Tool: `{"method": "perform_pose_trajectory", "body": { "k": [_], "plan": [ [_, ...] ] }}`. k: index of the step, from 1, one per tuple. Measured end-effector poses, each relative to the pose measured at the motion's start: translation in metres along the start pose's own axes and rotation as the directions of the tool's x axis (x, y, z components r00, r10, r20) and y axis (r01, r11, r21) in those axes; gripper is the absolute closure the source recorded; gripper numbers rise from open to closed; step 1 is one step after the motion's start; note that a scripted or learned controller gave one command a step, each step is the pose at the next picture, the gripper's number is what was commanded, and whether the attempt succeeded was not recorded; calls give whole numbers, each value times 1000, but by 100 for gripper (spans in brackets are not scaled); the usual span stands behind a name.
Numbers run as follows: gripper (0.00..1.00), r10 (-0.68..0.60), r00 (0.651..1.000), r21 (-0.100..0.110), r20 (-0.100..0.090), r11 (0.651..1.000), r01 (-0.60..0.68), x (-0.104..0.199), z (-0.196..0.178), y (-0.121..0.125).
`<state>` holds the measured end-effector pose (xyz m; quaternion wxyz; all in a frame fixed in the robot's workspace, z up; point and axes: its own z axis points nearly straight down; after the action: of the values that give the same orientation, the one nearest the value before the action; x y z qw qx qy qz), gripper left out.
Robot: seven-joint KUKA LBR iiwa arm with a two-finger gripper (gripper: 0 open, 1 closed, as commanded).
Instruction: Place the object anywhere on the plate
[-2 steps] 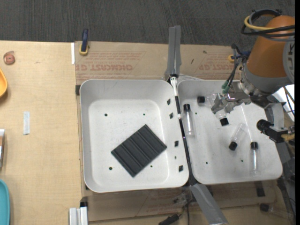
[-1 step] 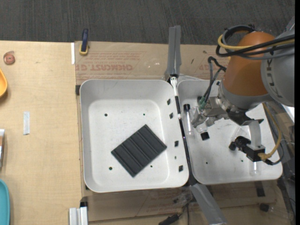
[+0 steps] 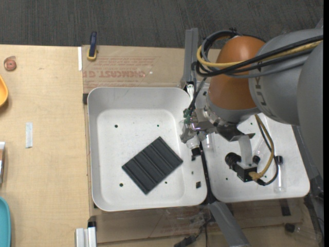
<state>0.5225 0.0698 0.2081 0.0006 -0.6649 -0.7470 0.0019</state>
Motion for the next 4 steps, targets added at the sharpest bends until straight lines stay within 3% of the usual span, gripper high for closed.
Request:
{"method": "perform_pose_trajectory", "body": {
  "k": [1, 2, 3, 4],
  "plan": [
    [100, -197, 980, -1, 1, 980, 197, 3, 18, 48],
    [100, -526, 850, -3, 3, 850, 526, -25, -57, 55],
    [100, -612, 791, -1, 0, 791, 612, 39, 20, 28],
    [0, -611, 792, -1, 0, 792, 611, 39, 20, 28]
  ]
}}
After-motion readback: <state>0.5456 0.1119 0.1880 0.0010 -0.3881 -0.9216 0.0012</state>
